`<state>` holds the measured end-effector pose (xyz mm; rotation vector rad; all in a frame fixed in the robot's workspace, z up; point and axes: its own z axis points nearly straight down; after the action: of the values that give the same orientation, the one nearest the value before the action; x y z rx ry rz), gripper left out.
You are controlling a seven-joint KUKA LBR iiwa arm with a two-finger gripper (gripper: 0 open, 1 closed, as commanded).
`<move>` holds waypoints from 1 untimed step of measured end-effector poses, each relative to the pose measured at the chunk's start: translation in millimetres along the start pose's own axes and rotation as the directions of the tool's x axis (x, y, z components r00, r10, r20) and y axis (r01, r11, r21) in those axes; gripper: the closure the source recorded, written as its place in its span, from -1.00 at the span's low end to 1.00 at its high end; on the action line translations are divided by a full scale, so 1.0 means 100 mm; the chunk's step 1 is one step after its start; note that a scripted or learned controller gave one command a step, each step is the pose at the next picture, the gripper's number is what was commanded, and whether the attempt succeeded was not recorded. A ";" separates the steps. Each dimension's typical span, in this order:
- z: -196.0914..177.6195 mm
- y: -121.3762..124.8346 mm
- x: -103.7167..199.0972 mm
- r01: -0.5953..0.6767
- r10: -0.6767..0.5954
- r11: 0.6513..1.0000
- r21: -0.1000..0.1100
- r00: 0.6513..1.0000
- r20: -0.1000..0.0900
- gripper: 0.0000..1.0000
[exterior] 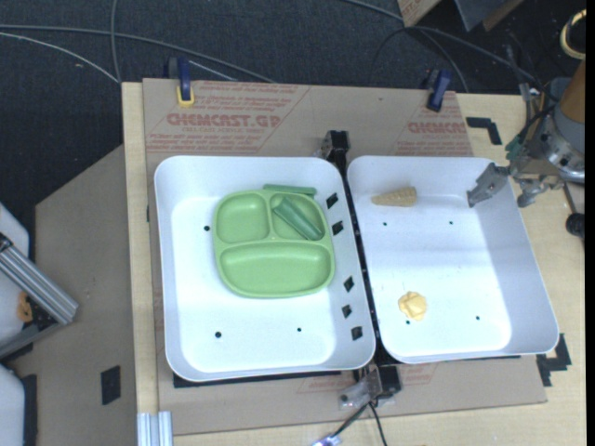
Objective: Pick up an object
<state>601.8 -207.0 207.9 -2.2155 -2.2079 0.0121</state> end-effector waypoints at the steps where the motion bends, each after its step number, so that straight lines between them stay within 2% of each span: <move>1: -0.09 0.03 0.01 0.004 -0.004 1.000 -0.015 1.000 0.004 -1.00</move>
<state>605.1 -206.3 216.7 -2.2203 -2.2214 -0.0003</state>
